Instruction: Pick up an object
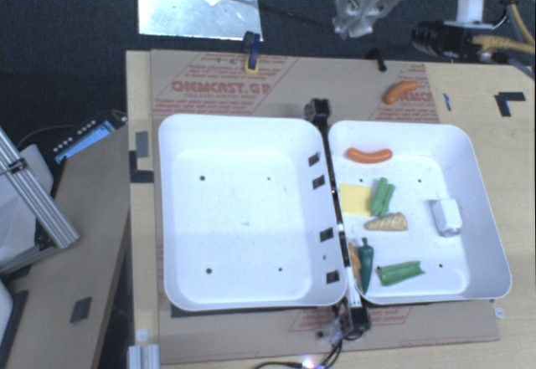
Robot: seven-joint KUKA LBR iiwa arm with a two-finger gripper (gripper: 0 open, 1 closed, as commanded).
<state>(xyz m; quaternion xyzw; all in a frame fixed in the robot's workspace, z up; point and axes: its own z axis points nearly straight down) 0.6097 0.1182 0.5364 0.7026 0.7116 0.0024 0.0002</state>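
Observation:
The right bin [477, 166] holds several small items. An orange sausage [368, 155] lies near its back wall. A yellow cheese slice [353, 200], a green pod [383, 196] and a tan crumbly piece [387, 222] sit together left of centre. A white block [445, 215] rests toward the right side. Near the front lie a green pepper [399, 272] and a small orange and green piece [366, 261]. My gripper [362, 12] hangs high beyond the back of the bench, well away from both bins, with nothing visibly in it.
A second orange sausage [400, 92] lies on the cardboard behind the right bin. The left bin [180, 141] sits beside it, joined by a black hinge strip [328, 192]. A yellow and blue clamp [250, 52] stands at the cardboard's back edge.

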